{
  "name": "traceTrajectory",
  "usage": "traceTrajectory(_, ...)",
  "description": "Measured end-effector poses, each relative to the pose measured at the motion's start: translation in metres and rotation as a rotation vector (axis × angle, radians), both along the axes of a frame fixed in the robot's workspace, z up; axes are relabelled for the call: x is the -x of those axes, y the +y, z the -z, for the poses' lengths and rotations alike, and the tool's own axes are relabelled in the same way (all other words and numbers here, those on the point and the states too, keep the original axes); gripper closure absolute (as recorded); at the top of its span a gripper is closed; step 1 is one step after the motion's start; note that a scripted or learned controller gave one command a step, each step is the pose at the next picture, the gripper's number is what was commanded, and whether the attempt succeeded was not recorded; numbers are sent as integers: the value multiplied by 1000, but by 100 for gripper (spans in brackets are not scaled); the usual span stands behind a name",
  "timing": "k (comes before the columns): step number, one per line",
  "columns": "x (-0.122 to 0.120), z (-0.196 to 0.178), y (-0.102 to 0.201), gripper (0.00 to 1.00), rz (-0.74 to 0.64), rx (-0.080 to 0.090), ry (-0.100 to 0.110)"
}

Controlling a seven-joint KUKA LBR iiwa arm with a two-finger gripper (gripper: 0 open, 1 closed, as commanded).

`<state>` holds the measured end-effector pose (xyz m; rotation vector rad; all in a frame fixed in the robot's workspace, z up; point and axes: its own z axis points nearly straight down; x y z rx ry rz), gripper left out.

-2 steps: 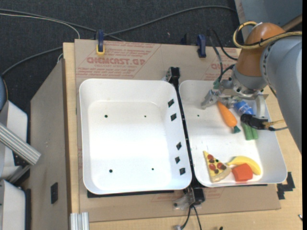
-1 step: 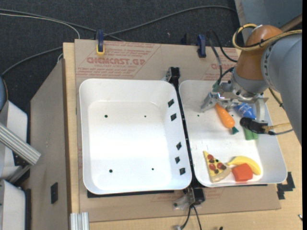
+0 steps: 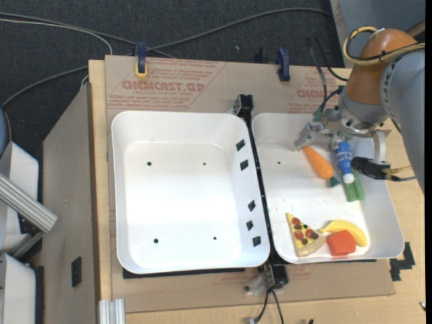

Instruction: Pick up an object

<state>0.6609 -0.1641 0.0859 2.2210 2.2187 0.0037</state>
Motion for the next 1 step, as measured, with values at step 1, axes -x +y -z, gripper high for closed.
traceTrajectory(1,-1,-12,1,100,-3,1,-1)
